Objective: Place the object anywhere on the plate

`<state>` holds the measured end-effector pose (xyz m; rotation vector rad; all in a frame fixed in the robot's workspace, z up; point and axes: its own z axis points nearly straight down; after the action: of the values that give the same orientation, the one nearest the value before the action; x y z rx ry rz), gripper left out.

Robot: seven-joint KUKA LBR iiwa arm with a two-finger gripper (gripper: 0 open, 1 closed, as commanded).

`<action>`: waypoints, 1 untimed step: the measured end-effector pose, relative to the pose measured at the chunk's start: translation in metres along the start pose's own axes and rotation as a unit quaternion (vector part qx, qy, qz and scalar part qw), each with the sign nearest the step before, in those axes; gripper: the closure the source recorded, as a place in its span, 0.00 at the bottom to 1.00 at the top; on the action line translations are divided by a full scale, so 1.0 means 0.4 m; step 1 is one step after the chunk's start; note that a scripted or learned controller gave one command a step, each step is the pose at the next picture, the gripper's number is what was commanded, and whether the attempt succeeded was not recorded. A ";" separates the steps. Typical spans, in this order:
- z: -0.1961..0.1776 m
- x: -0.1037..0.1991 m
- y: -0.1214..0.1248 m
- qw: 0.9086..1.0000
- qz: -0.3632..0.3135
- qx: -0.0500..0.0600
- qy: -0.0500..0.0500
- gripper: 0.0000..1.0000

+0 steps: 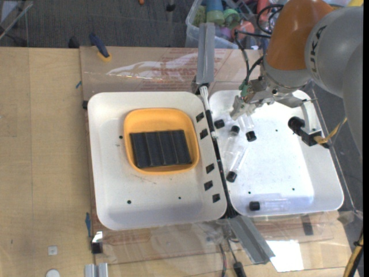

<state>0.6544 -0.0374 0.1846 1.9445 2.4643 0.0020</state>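
I see the object, a dark grey ribbed slab [160,149], lying flat on the orange plate [134,126]. It covers most of the plate's lower middle, its ridges running up and down in my view. The plate sits in the left white bin [109,195], a little above that bin's centre, with bare white floor all around it.

A dark divider [212,154] with small black clips runs between the two bins, and a grey bar [204,62] rises from its far end. The right white bin [288,166] has a few small black fittings on its floor and a clear, pale strip [237,154] lying at a slant near the divider.

My tool [245,105] hangs over the far left part of the right bin, well apart from the plate and the slab. It looks pale and partly see-through against the white floor, so I cannot tell whether it is spread or closed, and I see nothing between its tips. Above it are the cables and the orange band of the arm [297,33], whose grey body enters from the upper right.

The bins rest on a wooden tabletop [40,154]. Beyond the far edge a clear box of coloured toys [236,4] stands on the dark floor.
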 end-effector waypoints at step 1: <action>-0.034 0.049 0.023 1.000 -0.025 0.000 0.000 1.00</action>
<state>0.6586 -0.0163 0.1981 1.8831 2.5109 0.0025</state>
